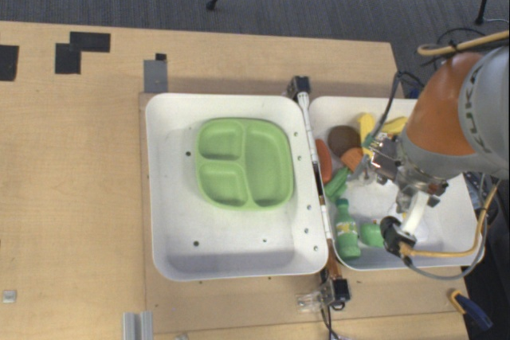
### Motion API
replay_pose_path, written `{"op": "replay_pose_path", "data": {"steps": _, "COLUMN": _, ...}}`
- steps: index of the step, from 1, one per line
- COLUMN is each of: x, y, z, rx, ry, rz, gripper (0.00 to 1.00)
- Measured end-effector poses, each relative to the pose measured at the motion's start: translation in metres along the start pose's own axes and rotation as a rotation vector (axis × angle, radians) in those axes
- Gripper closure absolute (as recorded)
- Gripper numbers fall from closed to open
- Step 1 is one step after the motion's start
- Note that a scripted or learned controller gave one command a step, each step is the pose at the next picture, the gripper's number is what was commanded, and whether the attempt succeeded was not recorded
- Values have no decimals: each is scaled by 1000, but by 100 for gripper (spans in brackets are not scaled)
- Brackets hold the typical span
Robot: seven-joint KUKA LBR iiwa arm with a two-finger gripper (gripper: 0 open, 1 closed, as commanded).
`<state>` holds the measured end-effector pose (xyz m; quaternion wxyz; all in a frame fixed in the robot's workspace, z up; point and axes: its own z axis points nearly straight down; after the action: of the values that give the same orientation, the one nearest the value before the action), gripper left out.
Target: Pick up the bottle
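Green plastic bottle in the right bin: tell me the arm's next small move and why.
Probably shift the arm toward the bin's near-left corner and lower. The green plastic bottle lies there on its side along the right white bin's left wall, while the grey-and-orange arm's wrist hangs over the bin's middle, beside the bottle rather than above it.

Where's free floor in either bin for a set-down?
Left bin: bare strips around the green divided plate, widest along the front and left walls. Right bin: crowded; green bottle, other toys and the arm fill it, bar a patch front-right.
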<state>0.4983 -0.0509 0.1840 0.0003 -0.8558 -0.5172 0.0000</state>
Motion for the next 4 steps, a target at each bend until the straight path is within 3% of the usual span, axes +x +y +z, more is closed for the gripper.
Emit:
{"op": "replay_pose_path", "data": {"steps": 1, "x": 30, "y": -29, "z": 0, "rx": 1, "ry": 1, "rz": 96, "gripper": 0}}
{"op": "replay_pose_path", "data": {"steps": 2, "x": 58, "y": -41, "z": 0, "rx": 1, "ry": 0, "rz": 535, "gripper": 0}}
{"op": "replay_pose_path", "data": {"steps": 3, "x": 59, "y": -40, "z": -10, "rx": 2, "ry": 1, "rz": 525, "gripper": 100}}
{"op": "replay_pose_path", "data": {"steps": 4, "x": 121, "y": -77, "z": -22, "rx": 1, "ry": 1, "rz": 850, "gripper": 100}}
